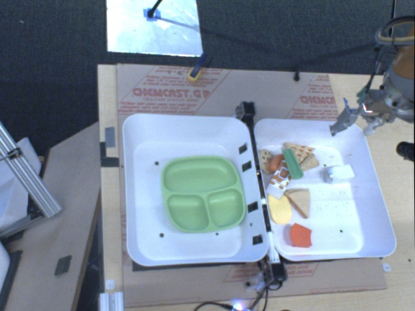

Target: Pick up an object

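Observation:
The right bin [363,238] holds a heap of toy food along its left side: a green stick [292,165] across a toast-like wedge [299,152], a yellow piece [280,209], a brown wedge [300,202] and an orange-red block [300,235]. A small white-and-grey block [338,172] lies apart, toward the bin's right. My gripper [355,122] hangs above the far right corner of this bin, its two fingers spread with nothing between them.
The left bin [139,238] carries a green three-compartment plate [200,193]. Black clips run down the divider [255,173] between the bins. A reflective sheet [154,18] lies beyond the bench, and a metal frame [26,180] stands at the left.

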You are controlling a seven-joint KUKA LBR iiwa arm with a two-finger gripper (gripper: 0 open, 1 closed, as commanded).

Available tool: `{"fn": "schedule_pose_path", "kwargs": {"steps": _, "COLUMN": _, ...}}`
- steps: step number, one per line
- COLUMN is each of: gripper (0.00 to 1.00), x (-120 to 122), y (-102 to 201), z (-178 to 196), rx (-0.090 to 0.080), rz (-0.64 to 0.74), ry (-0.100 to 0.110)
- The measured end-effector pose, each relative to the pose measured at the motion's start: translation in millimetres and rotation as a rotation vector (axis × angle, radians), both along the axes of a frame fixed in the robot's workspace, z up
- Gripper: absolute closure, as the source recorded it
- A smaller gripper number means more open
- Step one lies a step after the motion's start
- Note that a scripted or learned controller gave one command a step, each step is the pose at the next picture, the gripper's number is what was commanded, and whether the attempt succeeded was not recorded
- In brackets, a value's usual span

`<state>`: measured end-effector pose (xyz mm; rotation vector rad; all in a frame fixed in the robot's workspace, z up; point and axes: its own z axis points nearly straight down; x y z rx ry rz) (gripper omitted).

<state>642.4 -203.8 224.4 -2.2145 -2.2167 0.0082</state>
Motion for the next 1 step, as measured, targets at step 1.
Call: {"fn": "schedule_pose_path", "kwargs": {"steps": 1, "gripper": 0.00, "x": 2.6, "y": 0.4, "z": 7.3, "rx": -0.003, "rz": 0.003, "ry": -0.012}}
